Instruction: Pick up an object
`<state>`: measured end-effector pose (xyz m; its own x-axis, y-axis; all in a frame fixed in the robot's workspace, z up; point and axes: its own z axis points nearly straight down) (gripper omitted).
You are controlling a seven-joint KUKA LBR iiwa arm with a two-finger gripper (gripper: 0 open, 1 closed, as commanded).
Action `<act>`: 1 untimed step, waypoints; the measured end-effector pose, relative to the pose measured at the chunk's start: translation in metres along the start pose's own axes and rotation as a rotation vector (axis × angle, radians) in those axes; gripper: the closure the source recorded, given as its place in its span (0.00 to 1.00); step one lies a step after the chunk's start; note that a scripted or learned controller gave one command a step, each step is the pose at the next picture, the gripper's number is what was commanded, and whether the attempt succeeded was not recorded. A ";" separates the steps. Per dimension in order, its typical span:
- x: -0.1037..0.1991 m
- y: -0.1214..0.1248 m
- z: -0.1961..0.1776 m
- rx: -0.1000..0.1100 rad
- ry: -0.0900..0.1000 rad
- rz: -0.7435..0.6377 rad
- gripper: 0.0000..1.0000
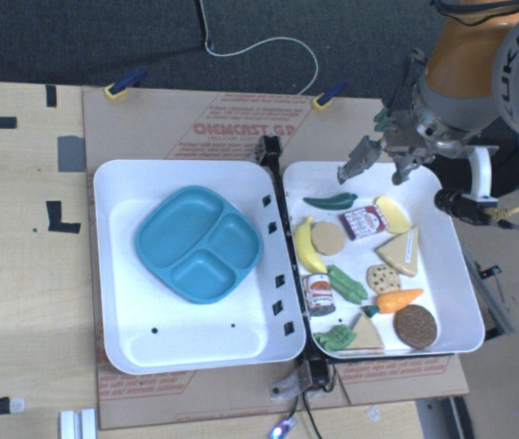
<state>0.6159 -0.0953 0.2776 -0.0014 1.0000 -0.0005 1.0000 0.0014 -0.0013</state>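
**Arm in from the right, hand spread open**

The grey arm (479, 53) enters at the upper right, its orange band at the top edge of the view. It slopes down and to the left to the hand (380, 167). The two fingers (358, 164) point down-left and stand apart, with nothing between them.

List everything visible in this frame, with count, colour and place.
bins: 2, white, side by side on the bench
divided plate: 1, blue, left bin
banana: 1, yellow, right bin, left side
green pepper: 1, dark green, right bin, top
carrot: 1, orange, right bin, lower half
brown cookie: 1, brown, right bin, lower right
small can: 1, red and white, right bin, near divider
clamps: 2, yellow and blue, cardboard's top edge
gripper: 1, grey, jaws open above right bin's top edge, holding nothing
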 end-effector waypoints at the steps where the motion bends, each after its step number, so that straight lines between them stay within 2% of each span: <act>1: 0.055 -0.039 0.065 0.009 0.003 -0.003 0.00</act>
<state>0.5770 -0.0406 0.2131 -0.0042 1.0000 0.0021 0.9999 0.0042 -0.0099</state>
